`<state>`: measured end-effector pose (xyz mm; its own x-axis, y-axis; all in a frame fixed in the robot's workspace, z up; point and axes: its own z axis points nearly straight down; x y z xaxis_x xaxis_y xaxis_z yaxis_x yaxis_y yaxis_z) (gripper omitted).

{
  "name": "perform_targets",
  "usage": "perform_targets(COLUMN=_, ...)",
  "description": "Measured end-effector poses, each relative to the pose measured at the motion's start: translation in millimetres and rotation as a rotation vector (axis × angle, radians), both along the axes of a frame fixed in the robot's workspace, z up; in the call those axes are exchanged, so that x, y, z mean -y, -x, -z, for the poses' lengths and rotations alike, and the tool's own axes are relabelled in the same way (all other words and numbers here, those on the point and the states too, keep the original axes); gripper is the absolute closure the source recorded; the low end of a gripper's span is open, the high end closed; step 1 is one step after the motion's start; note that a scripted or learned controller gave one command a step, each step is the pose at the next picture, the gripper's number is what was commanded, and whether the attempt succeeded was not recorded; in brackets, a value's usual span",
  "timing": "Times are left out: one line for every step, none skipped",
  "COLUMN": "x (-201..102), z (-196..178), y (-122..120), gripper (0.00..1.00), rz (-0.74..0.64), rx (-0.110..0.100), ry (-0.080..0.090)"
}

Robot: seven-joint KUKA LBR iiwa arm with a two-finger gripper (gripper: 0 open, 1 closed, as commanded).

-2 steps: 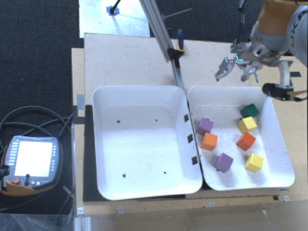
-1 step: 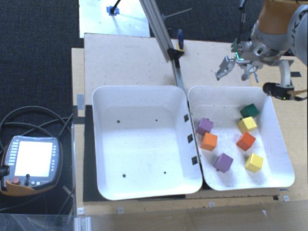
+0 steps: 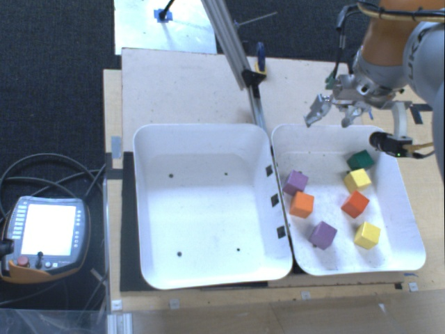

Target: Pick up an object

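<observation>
Over the far rim of the right shallow white plastic bin (image 3: 410,256), at about twelve o'clock from the cubes, my two-finger metal gripper (image 3: 332,114) hangs with its fingers spread apart and nothing between them. Below it I count seven small blocks with matte faces: two purple cubes (image 3: 296,181) (image 3: 323,234), two yellow cubes (image 3: 358,179) (image 3: 367,234), two orange cubes (image 3: 302,204) (image 3: 355,204), and one dark green block (image 3: 360,160) at the one o'clock corner. All seven lie apart from my gripper. At nine o'clock sits the left white bin (image 3: 142,186), smooth with rounded corners, touching its neighbour.
</observation>
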<state>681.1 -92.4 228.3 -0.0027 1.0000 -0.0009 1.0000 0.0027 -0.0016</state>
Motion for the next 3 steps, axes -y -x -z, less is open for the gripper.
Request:
perform_targets(x=9, z=56, y=-3, gripper=0.00, rz=0.001, rx=-0.002, ry=0.000)
perform_targets(x=8, z=97, y=-3, gripper=0.00, rz=0.000, rx=0.000, ry=0.000)
perform_targets(x=8, z=83, y=-6, gripper=1.00, rz=-0.002, rx=0.008, ry=0.000)
